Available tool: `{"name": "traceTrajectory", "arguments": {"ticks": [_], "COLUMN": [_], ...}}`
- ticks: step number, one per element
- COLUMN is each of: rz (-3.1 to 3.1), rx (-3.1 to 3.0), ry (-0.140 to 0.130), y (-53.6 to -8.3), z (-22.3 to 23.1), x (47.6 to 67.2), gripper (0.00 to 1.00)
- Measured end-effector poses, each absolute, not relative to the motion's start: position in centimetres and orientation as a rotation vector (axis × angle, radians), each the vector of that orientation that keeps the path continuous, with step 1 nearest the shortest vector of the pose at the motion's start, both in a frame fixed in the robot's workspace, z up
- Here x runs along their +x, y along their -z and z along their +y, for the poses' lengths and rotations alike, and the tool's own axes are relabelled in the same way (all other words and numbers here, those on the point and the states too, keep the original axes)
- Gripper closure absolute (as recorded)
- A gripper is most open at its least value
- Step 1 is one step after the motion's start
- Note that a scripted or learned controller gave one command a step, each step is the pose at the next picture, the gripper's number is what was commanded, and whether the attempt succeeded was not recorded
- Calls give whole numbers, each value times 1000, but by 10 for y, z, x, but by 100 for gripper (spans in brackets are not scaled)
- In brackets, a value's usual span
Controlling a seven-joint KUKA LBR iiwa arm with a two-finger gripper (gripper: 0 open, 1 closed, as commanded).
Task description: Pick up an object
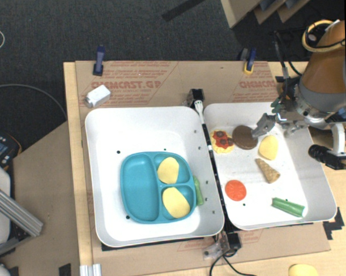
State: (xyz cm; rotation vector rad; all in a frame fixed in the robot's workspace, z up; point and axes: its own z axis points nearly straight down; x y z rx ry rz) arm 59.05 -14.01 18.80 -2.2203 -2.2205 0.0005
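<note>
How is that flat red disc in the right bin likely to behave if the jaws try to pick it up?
The red disc looks thin and lies flat on the right bin floor, so the jaws may struggle to get under its edge. It probably weighs little and would likely slide when nudged. Lying flat, it seems unlikely to roll. It sits apart from its neighbours.

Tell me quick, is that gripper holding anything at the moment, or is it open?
Gripper: over the right bin, next to the brown disc and the yellow piece; whether it is open, shut or holding anything cannot be told.
</note>
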Motion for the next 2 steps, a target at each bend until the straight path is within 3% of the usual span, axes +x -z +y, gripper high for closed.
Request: {"name": "traceTrajectory", "arguments": {"ticks": [1,2], "rz": [-2208,-2222], "rx": [-2225,-2226], "ry": [-8,2], "y": [-80,-95], "z": [-189,-187], "x": [533,538], "gripper": [0,100]}}
